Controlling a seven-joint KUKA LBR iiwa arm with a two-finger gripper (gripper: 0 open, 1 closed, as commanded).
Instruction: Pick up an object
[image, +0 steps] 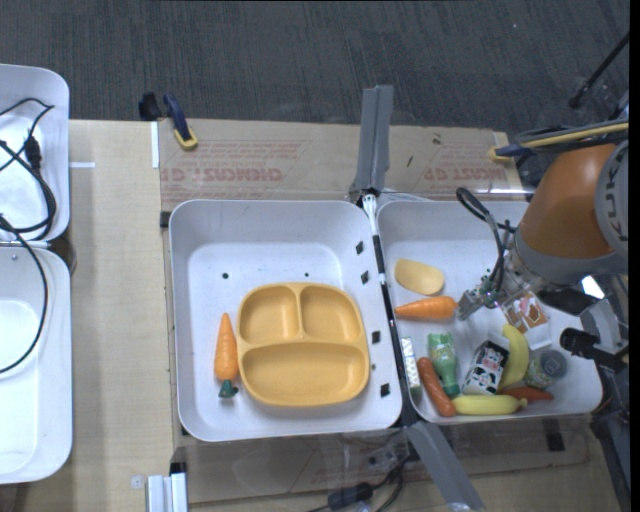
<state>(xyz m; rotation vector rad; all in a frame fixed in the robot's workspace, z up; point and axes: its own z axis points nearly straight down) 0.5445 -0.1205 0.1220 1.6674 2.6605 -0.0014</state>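
The orange carrot lay in the right bin, near its middle, its thick end pointing toward three o'clock where it met the gripper. We saw the gripper low over the bin at that end, but the metal there was small and cluttered, so we could not tell how it stood, nor whether the carrot was truly touched. At twelve o'clock from the carrot sat a pale yellow potato-like piece, just beside it. Toward five o'clock we found a crowd: a green bottle, a red-orange carrot, a black-and-white carton and two bananas (one upright, one flat). In the left bin a yellow divided tray held the centre, with another carrot at its nine o'clock, just beside it.
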